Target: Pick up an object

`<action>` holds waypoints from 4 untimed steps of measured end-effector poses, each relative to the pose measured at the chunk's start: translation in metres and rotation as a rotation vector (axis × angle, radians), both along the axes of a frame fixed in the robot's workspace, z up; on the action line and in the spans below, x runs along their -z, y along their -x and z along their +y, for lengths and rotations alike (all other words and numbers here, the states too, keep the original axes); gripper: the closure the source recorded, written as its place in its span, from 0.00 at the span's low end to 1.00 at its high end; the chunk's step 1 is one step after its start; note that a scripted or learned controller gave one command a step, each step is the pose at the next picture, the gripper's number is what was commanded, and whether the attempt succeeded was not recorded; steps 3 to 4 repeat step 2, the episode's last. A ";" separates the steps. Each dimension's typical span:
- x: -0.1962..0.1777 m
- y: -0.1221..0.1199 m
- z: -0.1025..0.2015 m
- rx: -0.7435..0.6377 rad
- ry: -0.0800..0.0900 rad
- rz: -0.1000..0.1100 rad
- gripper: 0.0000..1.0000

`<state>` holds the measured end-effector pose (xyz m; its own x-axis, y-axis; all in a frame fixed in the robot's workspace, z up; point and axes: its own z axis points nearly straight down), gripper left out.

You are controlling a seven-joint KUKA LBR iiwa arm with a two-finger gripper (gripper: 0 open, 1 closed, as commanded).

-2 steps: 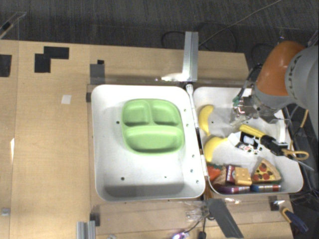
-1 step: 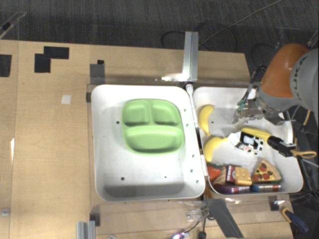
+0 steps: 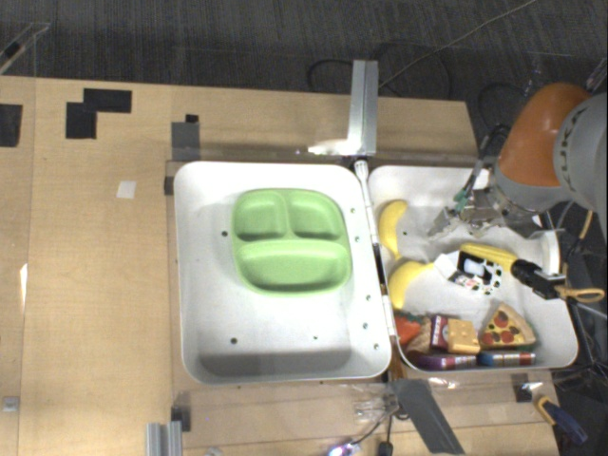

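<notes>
The gripper [image 3: 472,209] is seen low over the back half of the right bin [image 3: 560,255], and whether the jaws stand wide or narrow cannot be told, since they are lost against the white floor and nothing is seen between them. The likeliest thing to be picked is judged to be the banana [image 3: 391,226], which lies to the camera-left of the gripper, near but apart, against the wall shared with the left bin [image 3: 199,255]; its long axis runs roughly from the back of the bin toward the front, curving. A second yellow fruit [image 3: 408,281] lies just in front of it. The arm [image 3: 551,150] is reached in from the right, its orange band held high and the wrist tipped downward toward the bin floor. A green divided plate [image 3: 290,238] is seen in the left bin.
</notes>
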<state>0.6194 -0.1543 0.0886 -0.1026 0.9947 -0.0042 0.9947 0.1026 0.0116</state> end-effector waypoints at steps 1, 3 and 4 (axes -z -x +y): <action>-0.001 0.065 -0.012 0.114 -0.003 -0.002 0.00; -0.009 0.063 -0.010 0.113 -0.007 -0.002 1.00; -0.009 0.063 -0.010 0.113 -0.007 -0.002 1.00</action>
